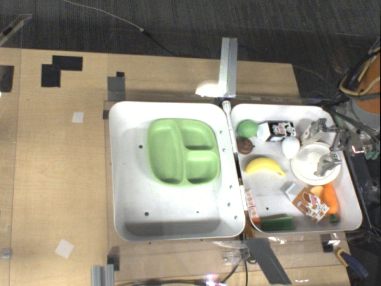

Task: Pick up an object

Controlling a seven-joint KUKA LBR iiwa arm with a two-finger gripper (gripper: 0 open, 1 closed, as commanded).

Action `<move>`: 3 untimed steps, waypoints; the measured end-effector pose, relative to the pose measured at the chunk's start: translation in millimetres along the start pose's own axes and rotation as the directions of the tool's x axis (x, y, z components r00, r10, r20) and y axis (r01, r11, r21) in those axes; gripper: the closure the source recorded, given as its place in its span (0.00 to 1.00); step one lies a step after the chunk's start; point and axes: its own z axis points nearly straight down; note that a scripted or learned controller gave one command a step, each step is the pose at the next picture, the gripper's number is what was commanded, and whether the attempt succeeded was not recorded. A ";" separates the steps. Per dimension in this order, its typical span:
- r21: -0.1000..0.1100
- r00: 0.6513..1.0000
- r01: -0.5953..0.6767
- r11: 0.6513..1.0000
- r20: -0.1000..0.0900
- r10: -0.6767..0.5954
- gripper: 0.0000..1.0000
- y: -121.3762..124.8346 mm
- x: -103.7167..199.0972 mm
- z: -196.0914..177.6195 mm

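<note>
The gripper point(326, 154) hangs over the white bowl point(311, 164) in the right bin point(356, 219) (whether it is open cannot be told); the banana point(265, 167) lies just left, long axis left-right.

Pale green divided tray point(181, 151) in white left bin point(128, 171), yellow banana point(265, 167), green ball point(246, 128), white bowl point(309, 165), orange carrot point(331, 199), tan wooden surface point(53, 177).

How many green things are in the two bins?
3: a divided green tray in the left bin, a green ball at the right bin's top-left, a dark green object along its bottom edge.
</note>
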 end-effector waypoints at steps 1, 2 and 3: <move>0.008 0.987 -0.157 0.988 0.031 0.157 0.00 2.4 38.4 49.1; 0.015 0.978 -0.202 0.979 0.055 0.201 0.00 19.8 44.3 54.6; 0.013 0.957 -0.279 0.960 0.081 0.278 0.00 18.5 56.8 54.7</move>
